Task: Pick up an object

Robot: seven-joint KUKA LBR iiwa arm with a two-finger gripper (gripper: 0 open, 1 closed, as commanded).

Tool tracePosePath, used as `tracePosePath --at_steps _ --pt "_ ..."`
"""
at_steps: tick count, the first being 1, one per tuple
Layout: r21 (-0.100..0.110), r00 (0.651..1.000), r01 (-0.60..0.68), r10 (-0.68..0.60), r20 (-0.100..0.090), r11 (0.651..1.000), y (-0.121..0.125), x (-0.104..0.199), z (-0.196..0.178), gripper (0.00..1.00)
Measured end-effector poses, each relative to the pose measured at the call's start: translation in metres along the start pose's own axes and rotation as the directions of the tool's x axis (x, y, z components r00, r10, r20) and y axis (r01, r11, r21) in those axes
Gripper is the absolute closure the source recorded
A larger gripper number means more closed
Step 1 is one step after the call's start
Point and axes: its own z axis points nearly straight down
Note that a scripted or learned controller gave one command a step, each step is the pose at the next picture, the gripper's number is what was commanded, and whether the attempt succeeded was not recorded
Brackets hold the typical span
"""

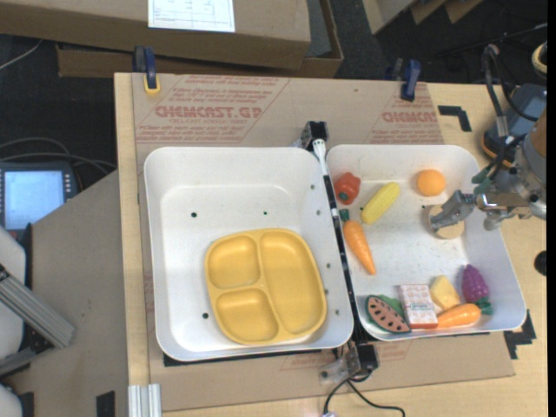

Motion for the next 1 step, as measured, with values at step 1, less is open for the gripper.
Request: tracePosePath --at_steps 1 --pt "0.009 1.000 -0.008 0.008 0.000 1.000 -0.0114 -0.0752 0.0851 0.00"
